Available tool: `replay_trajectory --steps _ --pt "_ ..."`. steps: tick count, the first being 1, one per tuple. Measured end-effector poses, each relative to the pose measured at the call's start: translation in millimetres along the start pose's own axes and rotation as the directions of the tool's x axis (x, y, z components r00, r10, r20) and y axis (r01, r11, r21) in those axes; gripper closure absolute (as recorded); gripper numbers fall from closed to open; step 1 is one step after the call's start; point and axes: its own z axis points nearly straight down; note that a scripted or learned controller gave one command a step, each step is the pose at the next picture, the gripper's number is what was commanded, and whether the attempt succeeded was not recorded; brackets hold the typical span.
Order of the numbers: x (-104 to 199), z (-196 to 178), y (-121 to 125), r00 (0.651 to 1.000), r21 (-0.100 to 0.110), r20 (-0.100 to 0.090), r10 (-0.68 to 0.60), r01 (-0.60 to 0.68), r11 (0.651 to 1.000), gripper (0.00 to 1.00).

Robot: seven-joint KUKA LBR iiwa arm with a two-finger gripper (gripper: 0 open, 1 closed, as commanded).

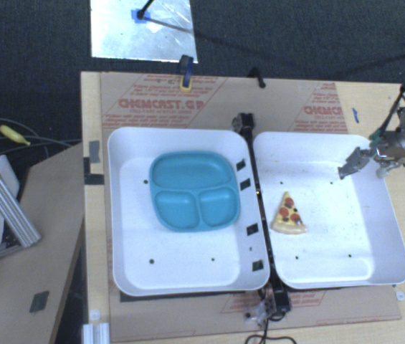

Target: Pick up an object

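A toy pizza slice (289,214) lies flat on the floor of the right white bin (374,264), near its left wall. My gripper (368,165) hangs over the upper right part of that bin, up and to the right of the slice and well apart from it. Its fingers are open with nothing between them. A blue sectioned plate (193,190) rests in the middle of the left white bin (134,264).
The two bins meet at a black divider with clips (254,199). They stand on a cardboard sheet (159,102) on the bench. A shiny foil sheet (143,20) lies beyond the bench's far edge, and a metal frame (1,199) stands at the left.
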Motion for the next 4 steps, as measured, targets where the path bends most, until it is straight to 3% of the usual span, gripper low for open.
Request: replay_trajectory --steps 1,2,3,4 --pt "-4.4 141.5 -78.1 1.0 0.017 -0.006 0.006 -0.006 1.0 0.0" --pt "68.2 151.7 -0.8 1.0 -0.005 -0.002 -0.009 0.009 1.0 0.0" --pt "93.6 138.2 108.3 1.0 -0.013 0.001 -0.008 0.008 1.0 0.0" --pt "84.6 153.1 49.4 1.0 0.005 -0.001 0.004 -0.004 1.0 0.0"
